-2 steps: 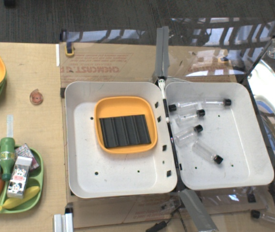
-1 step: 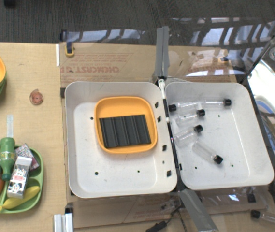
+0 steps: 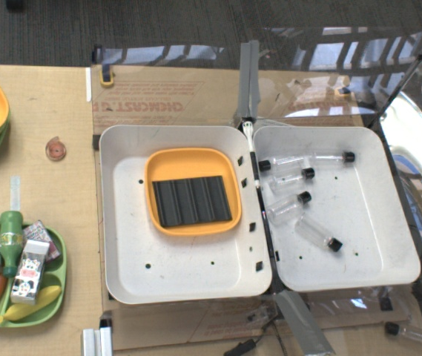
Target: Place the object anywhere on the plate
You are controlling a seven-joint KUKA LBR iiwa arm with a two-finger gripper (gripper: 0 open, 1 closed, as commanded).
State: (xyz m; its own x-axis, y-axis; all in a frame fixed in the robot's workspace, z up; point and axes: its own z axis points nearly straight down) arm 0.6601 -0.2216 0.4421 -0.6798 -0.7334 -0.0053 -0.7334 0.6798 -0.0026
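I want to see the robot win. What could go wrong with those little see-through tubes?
The clear tubes in the right bin lie close together and look crossed, so a grab might catch two, or slip. They are round, so one could roll off the dark ridged pad on the orange plate. Being see-through, they may be hard to spot.

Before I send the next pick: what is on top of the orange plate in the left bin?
A dark ribbed rectangular mat lies flat on the orange plate, covering most of its floor. Whatever is beneath the mat is hidden. The clear vials lie in the right bin.
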